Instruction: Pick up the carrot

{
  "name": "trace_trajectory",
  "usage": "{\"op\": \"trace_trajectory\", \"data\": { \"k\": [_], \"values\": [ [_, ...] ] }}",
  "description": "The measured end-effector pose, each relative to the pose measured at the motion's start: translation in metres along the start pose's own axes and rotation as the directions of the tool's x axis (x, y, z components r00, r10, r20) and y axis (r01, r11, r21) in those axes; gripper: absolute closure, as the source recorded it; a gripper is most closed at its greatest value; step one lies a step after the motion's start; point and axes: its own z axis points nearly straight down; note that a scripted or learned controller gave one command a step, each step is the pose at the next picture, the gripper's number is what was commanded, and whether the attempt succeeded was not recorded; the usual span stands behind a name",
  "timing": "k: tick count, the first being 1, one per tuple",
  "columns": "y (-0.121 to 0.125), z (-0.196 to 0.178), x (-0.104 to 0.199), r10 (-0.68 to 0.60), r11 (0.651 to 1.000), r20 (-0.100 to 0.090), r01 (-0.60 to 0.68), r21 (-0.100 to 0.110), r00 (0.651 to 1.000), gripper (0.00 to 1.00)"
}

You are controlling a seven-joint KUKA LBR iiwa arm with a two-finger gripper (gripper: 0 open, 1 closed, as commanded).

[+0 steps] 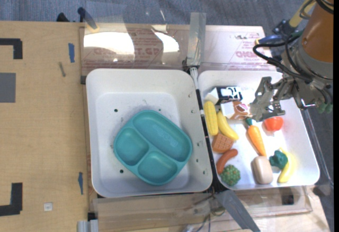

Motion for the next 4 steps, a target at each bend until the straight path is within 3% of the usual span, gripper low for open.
{"op": "trace_trajectory", "data": {
  "k": [1,2,3,4],
  "values": [
    [-0.052,-0.106,0.016,0.071,0.997,-0.002,-0.071,0.003,0.997,1.0],
    [0.006,0.006,-0.005,-0.201,0.98,-0.014,0.201,-0.006,0.98,1.0],
    [-0.005,0.081,0.001,-0.485,0.875,-0.011,0.485,-0.009,0.874,1.0],
    [0.043,0.102,0.005,-0.709,0.705,-0.007,0.709,-0.012,0.705,1.0]
  ]
}}
